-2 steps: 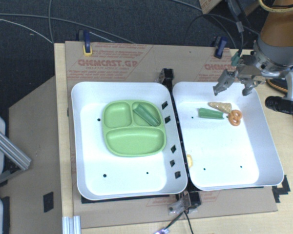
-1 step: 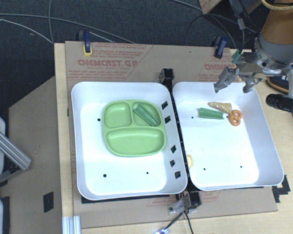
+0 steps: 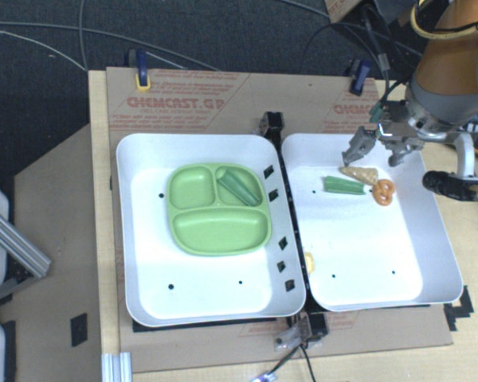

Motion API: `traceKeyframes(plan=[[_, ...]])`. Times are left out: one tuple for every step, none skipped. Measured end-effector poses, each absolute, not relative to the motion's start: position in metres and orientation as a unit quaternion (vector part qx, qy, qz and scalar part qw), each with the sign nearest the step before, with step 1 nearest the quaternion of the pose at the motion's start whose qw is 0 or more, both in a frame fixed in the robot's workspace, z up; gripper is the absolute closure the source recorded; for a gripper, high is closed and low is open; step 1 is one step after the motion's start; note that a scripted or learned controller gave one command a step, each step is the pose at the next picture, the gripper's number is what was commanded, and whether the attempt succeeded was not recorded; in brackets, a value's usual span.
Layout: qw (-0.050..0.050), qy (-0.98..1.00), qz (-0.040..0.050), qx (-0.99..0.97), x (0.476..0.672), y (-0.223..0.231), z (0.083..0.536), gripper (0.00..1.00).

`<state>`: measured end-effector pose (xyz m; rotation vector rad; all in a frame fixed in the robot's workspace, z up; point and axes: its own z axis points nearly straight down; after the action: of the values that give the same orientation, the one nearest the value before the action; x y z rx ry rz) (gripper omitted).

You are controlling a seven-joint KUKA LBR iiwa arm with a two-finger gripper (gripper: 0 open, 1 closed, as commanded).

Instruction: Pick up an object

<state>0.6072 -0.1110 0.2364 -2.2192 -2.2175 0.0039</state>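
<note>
Hovering over the far corner of the right bin (image 3: 430, 285), my tool (image 3: 380, 148) hangs with its two fingers spread apart and nothing between them. Just below and toward the camera lie my likely targets, bunched together: a pale tan piece (image 3: 358, 173), a green pod-shaped piece (image 3: 344, 185) touching it, and an orange ring-shaped piece (image 3: 382, 192) at their right end. All three rest on the bin floor, near its far wall.

In the left bin (image 3: 143, 293) sits a green divided plate (image 3: 218, 210) with another green piece (image 3: 240, 185) in its upper right compartment, well apart from me.

My worry is the crowding. If I come down on the tan piece, one finger may land on the green pod or nudge the ring, and I could close on two things or push them all aside. The pieces look small and low, so my fingers might scrape the floor and close over the top. The far wall is near too, and a finger could catch its rim
</note>
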Motion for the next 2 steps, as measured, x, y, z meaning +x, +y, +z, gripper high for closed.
traceKeyframes(plan=[[0.003,-0.707,0.0017,-0.707,0.612,-0.103,0.178,0.00],[0.003,-0.707,0.0021,-0.707,0.608,-0.110,0.119,0.00]])
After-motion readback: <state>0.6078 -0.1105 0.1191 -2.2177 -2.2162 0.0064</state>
